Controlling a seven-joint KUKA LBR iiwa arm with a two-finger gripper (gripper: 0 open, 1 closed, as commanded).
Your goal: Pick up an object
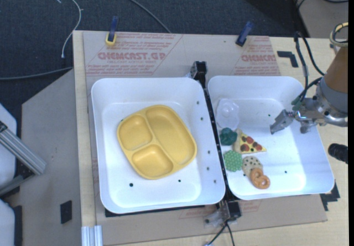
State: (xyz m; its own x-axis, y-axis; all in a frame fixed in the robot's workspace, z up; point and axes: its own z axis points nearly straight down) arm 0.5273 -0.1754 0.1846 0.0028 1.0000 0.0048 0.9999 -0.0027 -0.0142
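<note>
- Dark carpet surrounds your bench; two white bins sit on it, left bin (105, 129) with a yellow tray (156, 141).
- Your targets cluster along the right bin's (310, 162) left wall: pizza slice (249, 145), green pieces, cookie, pretzel.
- Gripper (281, 123) hovers right of them, holding nothing; I can't tell its opening.
- Aim for the pizza slice, the nearest; descend square over it, clear of its neighbours.

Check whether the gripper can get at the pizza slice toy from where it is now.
Probably yes: the gripper hangs in the right bin, with bare floor between it and the pizza slice toy.
</note>
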